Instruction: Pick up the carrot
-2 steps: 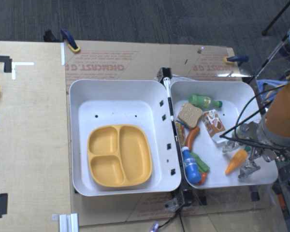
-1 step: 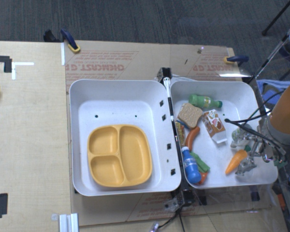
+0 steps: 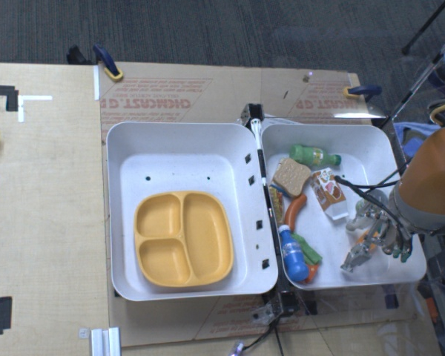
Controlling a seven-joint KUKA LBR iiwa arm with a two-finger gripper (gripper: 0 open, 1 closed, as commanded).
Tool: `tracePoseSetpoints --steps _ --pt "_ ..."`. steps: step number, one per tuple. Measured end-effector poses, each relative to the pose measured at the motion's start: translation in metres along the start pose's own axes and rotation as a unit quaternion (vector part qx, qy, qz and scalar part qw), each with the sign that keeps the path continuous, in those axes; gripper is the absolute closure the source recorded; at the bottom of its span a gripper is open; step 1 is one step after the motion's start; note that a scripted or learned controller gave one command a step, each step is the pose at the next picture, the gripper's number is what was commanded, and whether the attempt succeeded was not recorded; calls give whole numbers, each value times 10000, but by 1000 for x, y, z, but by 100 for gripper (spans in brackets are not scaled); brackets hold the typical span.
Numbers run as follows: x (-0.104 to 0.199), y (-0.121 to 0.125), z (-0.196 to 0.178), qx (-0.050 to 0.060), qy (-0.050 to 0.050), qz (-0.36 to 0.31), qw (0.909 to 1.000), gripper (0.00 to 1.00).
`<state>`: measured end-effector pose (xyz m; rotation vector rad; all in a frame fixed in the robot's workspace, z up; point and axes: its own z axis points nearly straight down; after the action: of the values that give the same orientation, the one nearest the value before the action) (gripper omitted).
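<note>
In the right bin (image 3: 378, 143), a long, curved orange piece (image 3: 294, 208) lies left of centre; it looks like the carrot. It runs from the bread slice (image 3: 291, 175) down towards the blue bottle (image 3: 291, 254). A green leafy piece (image 3: 308, 249) with a small orange tip (image 3: 311, 273) lies beside that bottle. My gripper (image 3: 360, 249) hangs low over the front right of this bin, well to the right of the curved orange piece and apart from it. A small orange spot shows at the gripper, too blurred to identify.
A green bottle (image 3: 315, 155) lies at the back of the right bin, and a snack packet (image 3: 329, 193) in its middle. The left bin (image 3: 126, 221) holds a yellow divided plate (image 3: 184, 237). Black cables (image 3: 371, 185) trail from the arm across the right bin.
</note>
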<state>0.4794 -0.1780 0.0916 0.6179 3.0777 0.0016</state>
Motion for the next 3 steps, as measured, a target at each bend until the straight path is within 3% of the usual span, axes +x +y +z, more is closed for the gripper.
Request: tracePoseSetpoints --steps 1,2,3 --pt "5 12 0 4 -1 1461 9893 0" --pt "2 13 -9 1 -28 1446 9895 100" --pt "18 77 -13 0 -8 1697 9855 100"
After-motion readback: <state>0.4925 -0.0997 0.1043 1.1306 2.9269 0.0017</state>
